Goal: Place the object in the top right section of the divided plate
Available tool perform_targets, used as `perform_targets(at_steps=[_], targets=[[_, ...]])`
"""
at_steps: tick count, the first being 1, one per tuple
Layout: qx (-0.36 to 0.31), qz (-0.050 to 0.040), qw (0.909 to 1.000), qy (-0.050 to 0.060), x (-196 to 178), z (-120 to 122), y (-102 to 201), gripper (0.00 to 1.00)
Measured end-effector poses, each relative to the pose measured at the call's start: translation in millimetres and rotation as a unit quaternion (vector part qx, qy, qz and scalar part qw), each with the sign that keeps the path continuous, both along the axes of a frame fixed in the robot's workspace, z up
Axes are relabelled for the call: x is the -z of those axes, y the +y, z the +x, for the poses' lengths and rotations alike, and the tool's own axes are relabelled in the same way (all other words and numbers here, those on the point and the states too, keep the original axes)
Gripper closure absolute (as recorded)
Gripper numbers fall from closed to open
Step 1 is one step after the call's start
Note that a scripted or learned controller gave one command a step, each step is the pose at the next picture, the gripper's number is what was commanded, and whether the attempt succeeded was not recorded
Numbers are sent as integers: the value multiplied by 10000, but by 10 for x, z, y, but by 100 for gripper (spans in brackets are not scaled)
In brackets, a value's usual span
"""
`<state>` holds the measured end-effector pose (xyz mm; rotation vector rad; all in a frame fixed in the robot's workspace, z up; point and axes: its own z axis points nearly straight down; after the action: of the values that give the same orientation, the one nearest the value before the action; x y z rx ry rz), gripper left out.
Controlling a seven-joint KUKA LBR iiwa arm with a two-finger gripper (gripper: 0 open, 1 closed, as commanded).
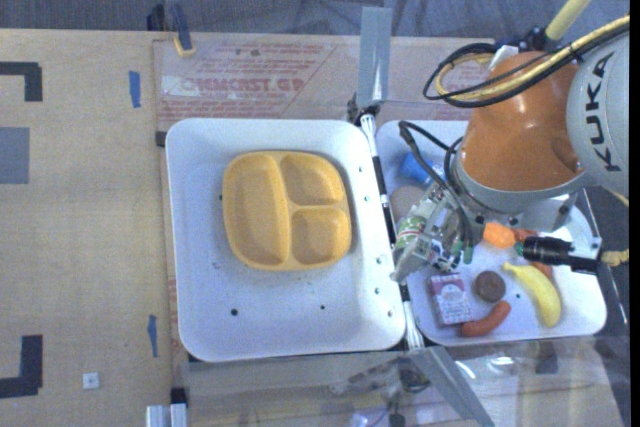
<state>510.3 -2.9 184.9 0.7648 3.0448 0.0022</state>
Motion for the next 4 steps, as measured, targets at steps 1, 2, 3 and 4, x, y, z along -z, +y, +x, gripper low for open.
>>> perform_targets(at_steps=[1, 2, 3, 4], targets=[[-258, 2, 9997, -11, -560, 81, 477, 100], [-931, -2, 9957, -2, -1, -1, -61, 100], [-1305, -2, 9915, -15, -528, -162, 428, 100], [-1872, -4, 9823, -27, -537, 457, 608, 100]])
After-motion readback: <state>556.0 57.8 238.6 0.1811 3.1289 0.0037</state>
